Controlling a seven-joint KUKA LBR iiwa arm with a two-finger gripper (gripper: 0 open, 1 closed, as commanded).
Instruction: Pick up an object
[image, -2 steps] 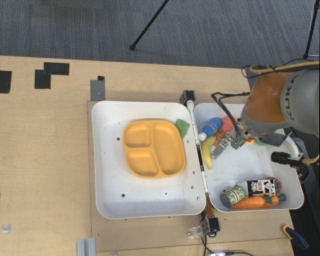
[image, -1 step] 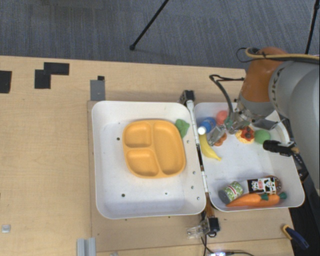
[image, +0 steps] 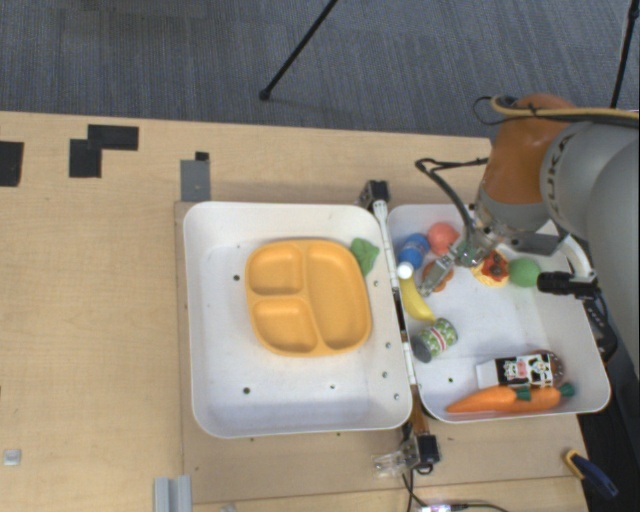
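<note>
The jaws (image: 440, 272) are hanging low in the right bin (image: 575, 345), near its back left corner, and from where I'm standing they are pointing down and leftward with some gap between the two fingers; I can't see anything caught between them. Whether they are spread fully I can't tell, as the metal is small and glinting.

Just beside the tips a blue toy (image: 411, 247) is lying, with a small white ball (image: 405, 271) touching its near side, and a red ball (image: 441, 237) is sitting just behind the wrist. A banana (image: 415, 300) is lying along the bin's left wall just below the tips, and a striped can (image: 434, 338) is resting near it. To the right of the wrist a small red and yellow piece (image: 491, 268) and a green ball (image: 523, 272) are sitting side by side. Along the front edge a carrot (image: 505, 400) is lying against a small black and white carton (image: 525, 371).

The left bin (image: 215, 330) is carrying a yellow divided plate (image: 305, 297), with a green scrap (image: 365, 254) at its back right corner.

I judge the arm to be reaching down, nothing taken yet. The next move is calling for the tips to be settling squarely over one piece, most likely the banana or the blue toy, then closing and lifting clear of the crowded neighbours.
</note>
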